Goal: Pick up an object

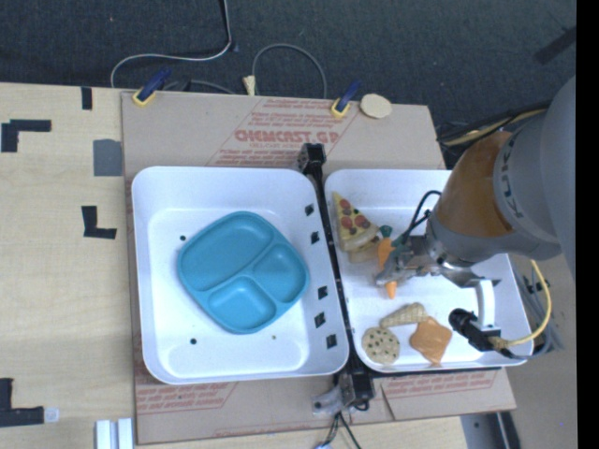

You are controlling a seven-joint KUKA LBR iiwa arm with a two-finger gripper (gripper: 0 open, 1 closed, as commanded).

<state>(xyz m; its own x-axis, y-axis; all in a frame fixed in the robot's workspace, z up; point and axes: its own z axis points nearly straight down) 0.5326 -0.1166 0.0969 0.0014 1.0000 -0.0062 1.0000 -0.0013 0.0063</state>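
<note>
Bench: cardboard sheet (281,138) under two white bins.
Gripper (398,267): low in right bin (426,183), over toy carrot (386,251); finger state unclear.
Technique: centre on the carrot, clear of pizza slice (353,224).

Left bin (150,251) holds a blue divided plate (243,271). In right bin (412,178): pizza slice (353,224), carrot (387,255) w/ gripper (393,267) right at it, cookie (381,344), cone (402,316), orange piece (430,340).
</note>
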